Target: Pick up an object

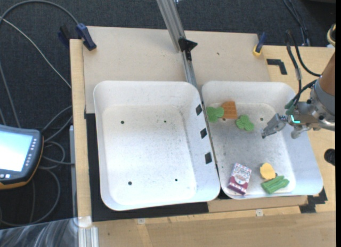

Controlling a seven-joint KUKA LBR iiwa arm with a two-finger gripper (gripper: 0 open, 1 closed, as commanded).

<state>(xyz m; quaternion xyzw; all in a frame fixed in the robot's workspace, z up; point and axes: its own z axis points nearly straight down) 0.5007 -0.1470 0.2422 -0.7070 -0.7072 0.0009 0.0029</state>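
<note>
A white left bin [144, 144] fills the frame's centre-left. In the right bin [256, 94] lie a green piece [215, 113], an orange block [229, 109], another green piece [245, 123], a pink packet [240, 178], a yellow piece [267, 170] and a green bundle [275, 184]. At right, the gripper [273, 127] hovers; its opening cannot be told.

Robotics lab: clamped bench [133, 54], cables [32, 11].

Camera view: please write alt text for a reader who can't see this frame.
A grey robot arm reaches in from the right, its end effector low over the right bin, which has two green toys, an orange block, a small printed packet, a yellow piece and a green bundle. The left bin sits beside it.
</note>
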